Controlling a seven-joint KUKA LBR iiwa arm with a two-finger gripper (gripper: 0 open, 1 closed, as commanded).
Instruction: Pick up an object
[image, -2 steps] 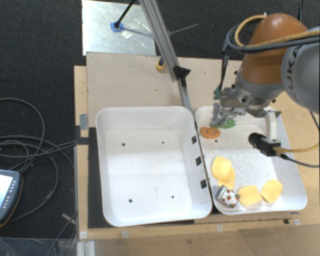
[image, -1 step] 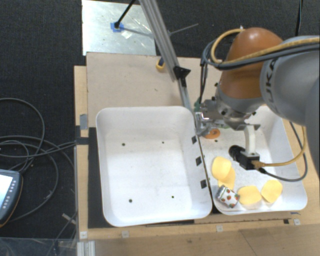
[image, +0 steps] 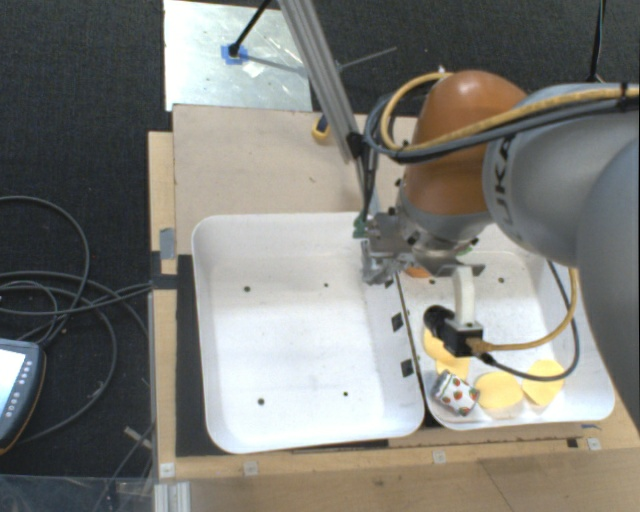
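Camera view: my gripper (image: 380, 260) hangs at the right bin's (image: 515, 310) far-left corner, by the wall shared w/ the left bin (image: 290, 330). Open or closed, can't tell. Yellow discs (image: 500, 393) and a red-dotted white block (image: 456, 393) lie along the near edge, apart from the gripper.

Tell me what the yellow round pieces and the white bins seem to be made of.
Yellow round pieces: probably foam or soft plastic, matte; they show flat even colour with no glints. White bins: likely moulded plastic, smooth and slightly glossy, judging by rounded corners and soft sheen. Neither is certain from this view.
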